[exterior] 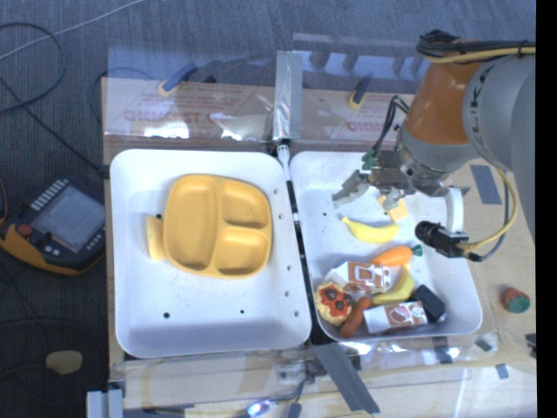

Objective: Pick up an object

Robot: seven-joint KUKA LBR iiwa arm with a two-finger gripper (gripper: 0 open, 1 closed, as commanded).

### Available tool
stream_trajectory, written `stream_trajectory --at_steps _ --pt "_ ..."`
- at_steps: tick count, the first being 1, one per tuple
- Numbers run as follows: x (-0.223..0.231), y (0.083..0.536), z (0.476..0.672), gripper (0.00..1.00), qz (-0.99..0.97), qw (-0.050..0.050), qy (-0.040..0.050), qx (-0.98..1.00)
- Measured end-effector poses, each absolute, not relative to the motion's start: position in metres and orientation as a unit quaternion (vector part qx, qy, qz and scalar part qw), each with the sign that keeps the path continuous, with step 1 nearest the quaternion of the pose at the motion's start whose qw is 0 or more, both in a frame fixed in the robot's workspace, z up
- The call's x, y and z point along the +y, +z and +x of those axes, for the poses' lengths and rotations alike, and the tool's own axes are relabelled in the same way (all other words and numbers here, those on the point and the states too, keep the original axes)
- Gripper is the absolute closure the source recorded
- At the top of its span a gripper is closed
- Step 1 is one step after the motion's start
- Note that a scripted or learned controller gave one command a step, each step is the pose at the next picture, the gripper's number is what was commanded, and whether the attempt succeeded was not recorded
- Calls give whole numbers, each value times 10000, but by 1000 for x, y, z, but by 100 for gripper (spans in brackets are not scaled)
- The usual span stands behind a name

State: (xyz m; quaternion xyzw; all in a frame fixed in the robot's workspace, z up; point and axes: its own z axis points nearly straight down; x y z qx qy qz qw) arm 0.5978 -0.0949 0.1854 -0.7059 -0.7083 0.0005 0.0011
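The end effector [372, 184] hangs spread wide and empty over the right bin [322, 233], just above the banana [369, 228]. That puts it, seemingly, where it can drop onto the fruit lying apart from the near-corner clutter.

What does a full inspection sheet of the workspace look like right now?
Surface: two white bins, left bin and right bin, side by side on the bench.
Job's things: banana alone mid-bin; pile at the near end: carrot, pizza toy, cartons, a black block.
Clutter: yellow divided tray in the left bin.
Hand: hand hangs over the right bin, above the banana; grip state unclear.
Cables: yellow cable by the wrist; cords on the floor.
Surroundings: pendant on grey carpet, left.
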Motion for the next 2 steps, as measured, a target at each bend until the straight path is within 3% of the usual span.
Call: stream_trajectory --at_steps 1,2 --pt "-134 90 598 0 -6556 -49 -31 -7551" --pt "-160 90 591 0 -7064 -45 -43 -7078"
